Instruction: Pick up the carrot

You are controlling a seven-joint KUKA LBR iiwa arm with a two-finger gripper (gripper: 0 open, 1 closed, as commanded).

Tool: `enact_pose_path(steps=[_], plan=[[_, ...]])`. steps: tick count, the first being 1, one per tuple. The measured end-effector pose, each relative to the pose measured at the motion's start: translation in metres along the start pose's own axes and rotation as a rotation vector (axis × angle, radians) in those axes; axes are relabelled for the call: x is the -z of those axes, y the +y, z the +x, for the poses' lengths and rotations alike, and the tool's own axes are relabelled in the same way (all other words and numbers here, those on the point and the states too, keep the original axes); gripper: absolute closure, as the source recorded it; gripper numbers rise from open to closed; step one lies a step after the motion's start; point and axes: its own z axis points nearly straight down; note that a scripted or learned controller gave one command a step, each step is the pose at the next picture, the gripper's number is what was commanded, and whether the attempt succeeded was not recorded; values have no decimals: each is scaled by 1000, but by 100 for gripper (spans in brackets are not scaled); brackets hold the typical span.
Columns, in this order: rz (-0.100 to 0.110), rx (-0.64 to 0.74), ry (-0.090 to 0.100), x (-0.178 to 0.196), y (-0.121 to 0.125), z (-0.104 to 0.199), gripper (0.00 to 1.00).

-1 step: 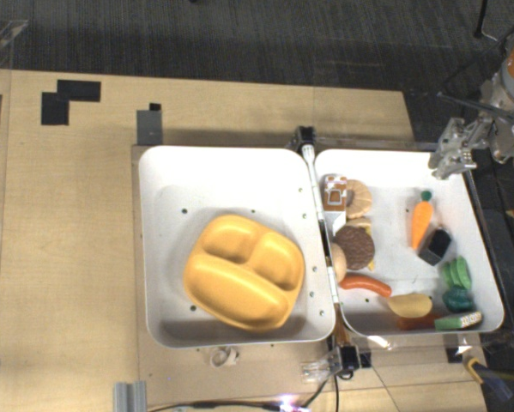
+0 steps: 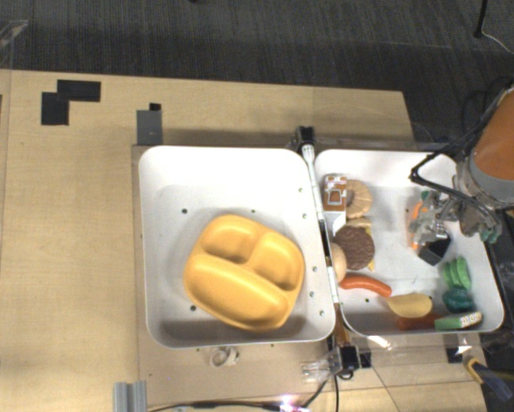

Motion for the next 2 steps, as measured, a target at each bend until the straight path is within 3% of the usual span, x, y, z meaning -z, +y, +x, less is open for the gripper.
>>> enact_pose_path(steps=[1, 2], plan=[[4, 16, -18, -40, -2, 35, 0], [1, -43, -13, -42, -3, -74, 0]])
